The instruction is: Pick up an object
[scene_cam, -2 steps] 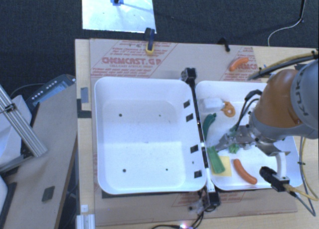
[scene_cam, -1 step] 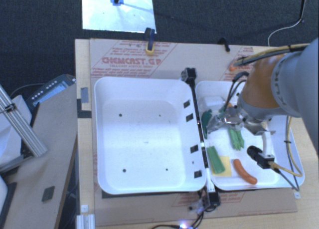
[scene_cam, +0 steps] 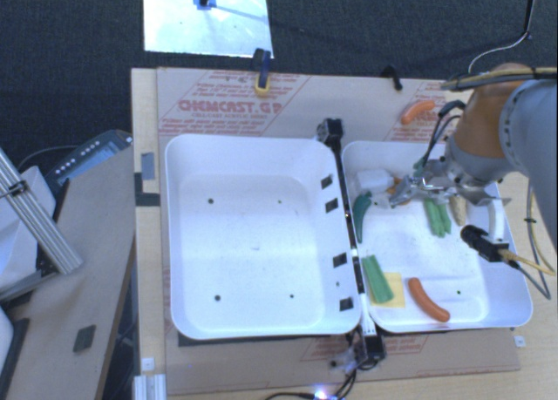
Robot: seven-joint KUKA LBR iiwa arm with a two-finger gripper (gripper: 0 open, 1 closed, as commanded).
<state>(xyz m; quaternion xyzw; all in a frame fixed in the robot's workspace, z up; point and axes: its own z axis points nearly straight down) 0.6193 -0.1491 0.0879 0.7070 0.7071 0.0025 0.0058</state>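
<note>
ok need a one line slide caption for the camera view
KUKA arm's gripper low over the right bin among small objects, an orange sausage-shaped piece near its front.

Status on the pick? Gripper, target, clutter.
Gripper low in right bin, far end, grip unclear. Green pieces beside it. Orange sausage and green block at near end.

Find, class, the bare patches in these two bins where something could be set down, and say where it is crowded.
The left bin offers its whole bare floor. In the right bin, bare floor lies mid-bin, bordered by the green stick, the orange sausage and the green pieces. The far end is crowded around the gripper.
</note>
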